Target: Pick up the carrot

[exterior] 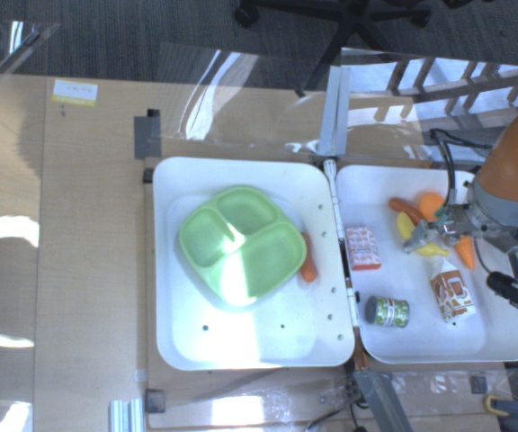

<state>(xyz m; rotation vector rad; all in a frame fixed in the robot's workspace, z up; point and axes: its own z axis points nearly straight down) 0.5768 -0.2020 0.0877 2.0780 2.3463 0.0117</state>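
Orange carrot (308, 265) lying against the green divided plate's (241, 245) right edge, near the left bin's (241, 354) right wall; gripper (421, 238) aperture indeterminable.

Plate (241, 244) in left bin (174, 331); carrot (308, 265) touching plate's right edge.

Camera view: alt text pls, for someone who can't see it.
The arm's end effector hangs over a cluster of toy food in the right bin, near an orange carrot. A green divided plate lies in the left bin with a small orange piece at its right edge.
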